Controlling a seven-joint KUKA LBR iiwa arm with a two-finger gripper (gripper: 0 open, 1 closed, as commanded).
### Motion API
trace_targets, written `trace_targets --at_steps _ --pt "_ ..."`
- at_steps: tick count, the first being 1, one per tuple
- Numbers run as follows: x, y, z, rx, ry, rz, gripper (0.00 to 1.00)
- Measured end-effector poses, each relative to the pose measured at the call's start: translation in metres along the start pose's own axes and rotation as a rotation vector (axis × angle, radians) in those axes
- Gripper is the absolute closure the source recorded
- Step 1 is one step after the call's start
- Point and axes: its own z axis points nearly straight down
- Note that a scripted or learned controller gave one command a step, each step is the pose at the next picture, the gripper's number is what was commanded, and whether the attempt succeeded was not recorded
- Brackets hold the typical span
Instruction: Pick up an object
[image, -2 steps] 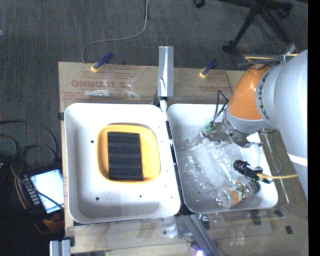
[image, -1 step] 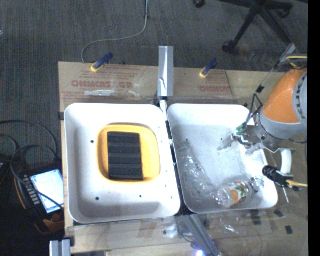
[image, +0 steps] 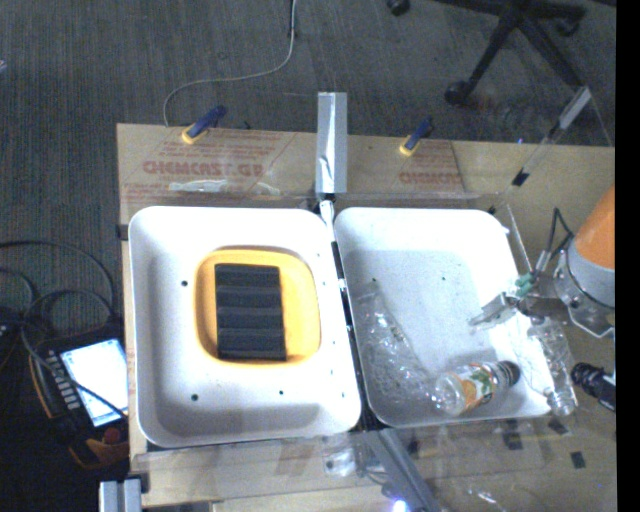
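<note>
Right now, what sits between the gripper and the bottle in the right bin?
In the camera view the gripper hangs above the plastic bottle in the right bin. Just bare white bin floor lies between them; the crumpled clear plastic lies off to the left.

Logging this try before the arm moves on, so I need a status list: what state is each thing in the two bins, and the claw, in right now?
Yellow tray: flat in the left bin, holding a black ridged block.
Black ridged block: lying flat on the tray.
Plastic bottle: on its side in the right bin, dark cap on.
Crumpled clear plastic: loose on the right bin floor.
Claw: over the right bin's right edge, nothing seen between its fingers.
</note>
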Motion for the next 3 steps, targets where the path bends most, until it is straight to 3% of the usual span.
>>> trace_targets --at_steps 1,2,3 --pt "-0.017 0.002 0.080 0.000 0.002 -0.207 0.00" --pt "-0.016 0.011 0.105 -0.019 0.011 -0.111 0.00" --pt "-0.014 0.012 0.097 -0.021 0.012 -0.114 1.00"
